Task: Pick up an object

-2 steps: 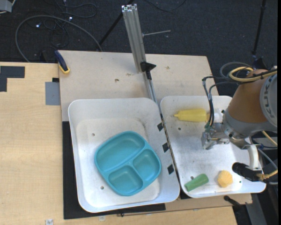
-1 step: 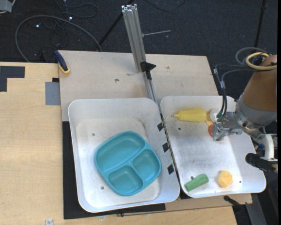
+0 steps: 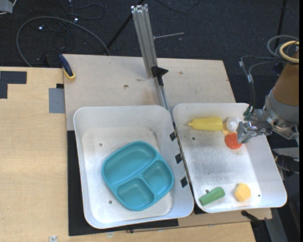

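The gripper (image 3: 244, 133) is hovering right beside the red object (image 3: 233, 141) in the right bin (image 3: 272, 185), grip state impossible to tell, risking nudging it away instead of catching it.

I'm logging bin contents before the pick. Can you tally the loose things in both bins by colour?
Blue: 1, divided tray
Yellow: 2, squeeze bottle, small block
Red: 1, round piece
Green: 1, short stick
Total: 5
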